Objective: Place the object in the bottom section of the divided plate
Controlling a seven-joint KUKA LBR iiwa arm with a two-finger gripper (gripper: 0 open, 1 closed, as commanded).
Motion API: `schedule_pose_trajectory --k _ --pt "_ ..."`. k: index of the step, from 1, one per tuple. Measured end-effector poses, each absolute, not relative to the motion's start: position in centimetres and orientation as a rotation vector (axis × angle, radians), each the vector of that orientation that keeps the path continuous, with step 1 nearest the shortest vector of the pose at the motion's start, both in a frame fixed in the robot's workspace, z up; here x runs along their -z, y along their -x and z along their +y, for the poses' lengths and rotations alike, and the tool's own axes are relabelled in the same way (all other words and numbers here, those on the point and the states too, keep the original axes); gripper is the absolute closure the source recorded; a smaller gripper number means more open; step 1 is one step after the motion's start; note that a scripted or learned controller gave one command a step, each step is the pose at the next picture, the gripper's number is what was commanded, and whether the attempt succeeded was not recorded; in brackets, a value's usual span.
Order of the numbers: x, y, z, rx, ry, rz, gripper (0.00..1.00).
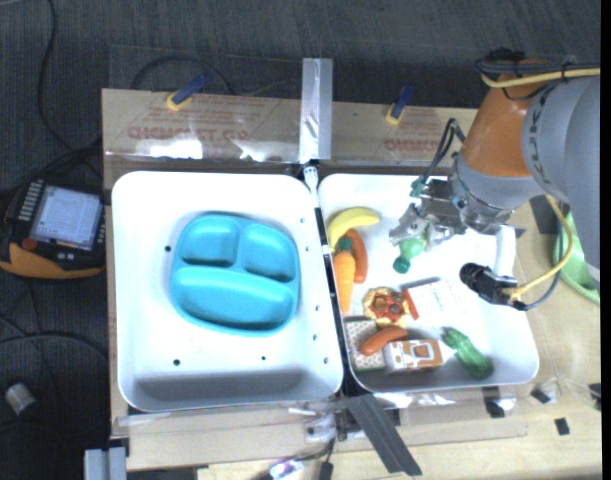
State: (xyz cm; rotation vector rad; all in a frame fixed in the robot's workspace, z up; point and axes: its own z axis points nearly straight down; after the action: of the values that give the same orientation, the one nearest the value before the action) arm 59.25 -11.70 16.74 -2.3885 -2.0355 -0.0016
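A blue divided plate (235,273) lies in the left white bin (145,368), with two small sections at the back and one wide section at the front. My gripper (422,224) hangs low over the back of the right bin (515,353). A small green bottle-shaped toy (406,255) lies directly under it, its upper end hidden by the gripper. From this angle I cannot make out whether the toy is gripped.
The right bin also holds a banana (351,218), a carrot (343,280), a red pepper (358,253), a pizza slice (389,306), a hot dog (377,339), a small box (413,355) and a green pickle (467,351). A metal divider (316,118) stands between the bins.
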Motion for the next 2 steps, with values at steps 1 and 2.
schedule_pose_trajectory --k 1,2 --pt "-18.3 -56.2 -0.7 -0.003 2.238 -2.201 1.00" --pt "-18.2 -60.7 4.3 -0.007 2.098 -2.337 1.00"
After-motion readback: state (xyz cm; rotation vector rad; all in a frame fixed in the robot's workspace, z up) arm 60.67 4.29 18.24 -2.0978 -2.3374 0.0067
